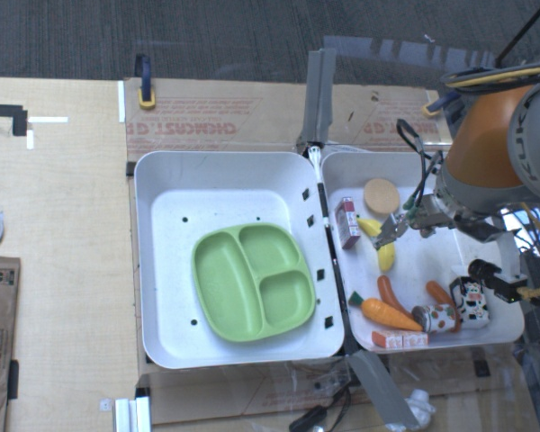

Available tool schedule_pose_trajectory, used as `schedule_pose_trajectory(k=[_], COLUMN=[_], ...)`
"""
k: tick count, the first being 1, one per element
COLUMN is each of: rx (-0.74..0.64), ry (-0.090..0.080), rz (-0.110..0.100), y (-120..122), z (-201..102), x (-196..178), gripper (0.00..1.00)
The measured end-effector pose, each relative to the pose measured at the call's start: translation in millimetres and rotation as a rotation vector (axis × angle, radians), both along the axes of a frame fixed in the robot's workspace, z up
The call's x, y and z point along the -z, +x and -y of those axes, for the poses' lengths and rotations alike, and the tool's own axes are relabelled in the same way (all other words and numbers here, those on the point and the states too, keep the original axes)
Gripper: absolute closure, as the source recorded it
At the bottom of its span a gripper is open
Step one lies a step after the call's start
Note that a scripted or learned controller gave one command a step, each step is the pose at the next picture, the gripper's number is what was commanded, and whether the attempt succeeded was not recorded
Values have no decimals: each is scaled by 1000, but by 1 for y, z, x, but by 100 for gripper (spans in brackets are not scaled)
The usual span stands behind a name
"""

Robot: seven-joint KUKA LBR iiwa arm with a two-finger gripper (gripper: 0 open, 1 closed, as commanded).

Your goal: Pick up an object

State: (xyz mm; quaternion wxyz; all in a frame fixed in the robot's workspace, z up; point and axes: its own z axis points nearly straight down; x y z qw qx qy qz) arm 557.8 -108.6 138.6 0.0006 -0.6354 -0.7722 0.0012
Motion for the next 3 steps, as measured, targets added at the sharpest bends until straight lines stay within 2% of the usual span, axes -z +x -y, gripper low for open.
schedule_pose_trajectory(k=[1, 2, 3], rx=[18, 17, 75], ry=[0, -1, -1], rz=[0, -1, 2], y=[7, 7, 33], z=[0, 0, 21], x=[48, 39, -48], gripper=[0, 100, 100])
